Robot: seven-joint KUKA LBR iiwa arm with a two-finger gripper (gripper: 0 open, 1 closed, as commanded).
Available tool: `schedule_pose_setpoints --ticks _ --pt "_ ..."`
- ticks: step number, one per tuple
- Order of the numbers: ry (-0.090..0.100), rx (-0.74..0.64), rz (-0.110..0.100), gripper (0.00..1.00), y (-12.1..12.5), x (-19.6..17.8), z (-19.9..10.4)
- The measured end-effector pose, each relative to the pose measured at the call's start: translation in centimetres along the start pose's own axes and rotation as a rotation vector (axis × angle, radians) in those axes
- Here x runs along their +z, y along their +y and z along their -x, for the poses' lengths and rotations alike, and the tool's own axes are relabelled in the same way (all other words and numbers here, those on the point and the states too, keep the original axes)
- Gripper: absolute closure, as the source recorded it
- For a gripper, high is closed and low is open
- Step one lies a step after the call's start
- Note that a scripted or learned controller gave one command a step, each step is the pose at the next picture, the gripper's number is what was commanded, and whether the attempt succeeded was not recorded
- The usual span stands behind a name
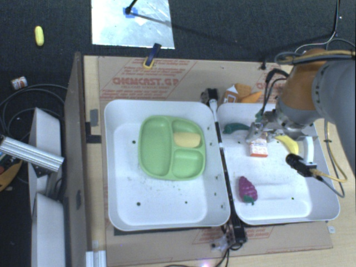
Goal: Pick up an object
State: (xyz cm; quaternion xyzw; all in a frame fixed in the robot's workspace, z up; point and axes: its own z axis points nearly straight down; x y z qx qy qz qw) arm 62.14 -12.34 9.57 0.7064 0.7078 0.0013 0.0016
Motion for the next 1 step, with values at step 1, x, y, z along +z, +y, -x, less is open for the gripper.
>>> schedule_pose_setpoints --ticks 1 --pt "0.003 -0.01 0.007 1.0 0.51 -9.53 -7.44"
